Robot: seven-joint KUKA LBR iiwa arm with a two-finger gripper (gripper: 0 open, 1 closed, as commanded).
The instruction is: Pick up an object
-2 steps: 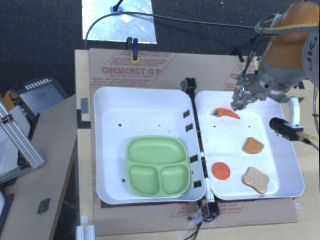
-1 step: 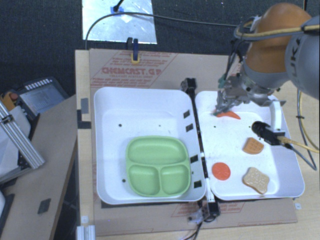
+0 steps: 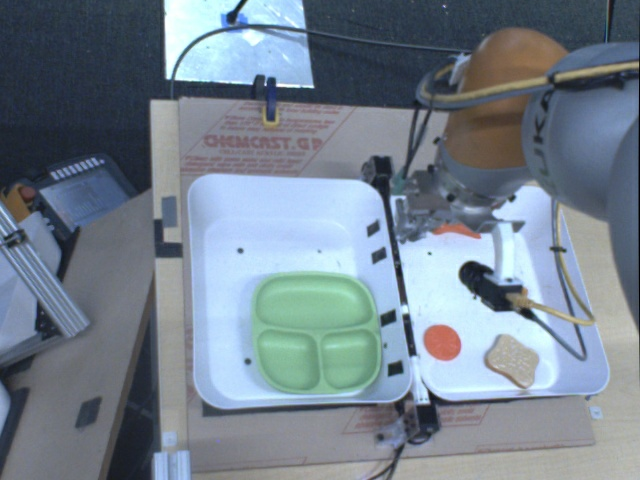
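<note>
My gripper hangs low over the far left part of the right bin, close to the divider between the bins. Just to its right, a small orange-red piece lies on the bin floor, partly hidden by the wrist. I cannot tell whether the gripper touches it. An orange-red disc rests near the front of the same bin. A tan slice of toast lies to the right of the disc, by the front right corner.
The left bin holds a green divided plate in its front half. The grey arm with its orange band covers the back of the right bin. A metal sheet lies beyond the bins.
</note>
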